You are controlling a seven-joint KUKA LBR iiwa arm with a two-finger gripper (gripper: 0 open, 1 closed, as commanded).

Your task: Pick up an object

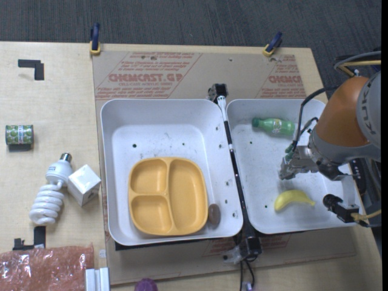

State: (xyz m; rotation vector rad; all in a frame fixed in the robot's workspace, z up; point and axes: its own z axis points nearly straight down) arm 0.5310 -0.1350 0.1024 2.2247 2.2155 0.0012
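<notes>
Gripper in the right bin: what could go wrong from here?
1. The gripper sits between the banana and the green bottle, over neither, so a straight descent may close on nothing.
2. The banana lies close to the right bin's front wall, which may crowd a grasp there.

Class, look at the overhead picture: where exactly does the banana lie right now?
The banana lies in the right bin, near its front edge, just below the pincer and well apart from the green bottle at the back.

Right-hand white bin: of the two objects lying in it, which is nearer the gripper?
The yellow banana, just below the gripper; the green plastic bottle lies farther, near the bin's top wall.
</notes>
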